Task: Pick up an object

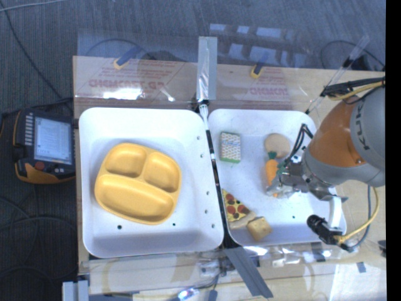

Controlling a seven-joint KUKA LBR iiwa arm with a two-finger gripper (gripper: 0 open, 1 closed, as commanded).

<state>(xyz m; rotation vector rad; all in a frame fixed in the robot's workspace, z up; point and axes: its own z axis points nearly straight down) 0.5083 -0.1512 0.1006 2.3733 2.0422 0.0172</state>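
End effector point(280, 184) beside one carrot point(270, 168).

Handheld control pendant point(45, 145) left of bench

We are reaching in from the right edge of the frame, our grey arm point(369, 137) sitting at middle right with its orange band point(332, 143) facing the camera. Below the band, our wrist is angling down and to the left, toward the centre right of the frame. Our gripper point(279, 184) is pointing downward at the wrist's left end, just right of centre. We are seeing its fingers too dimly to judge their spread.
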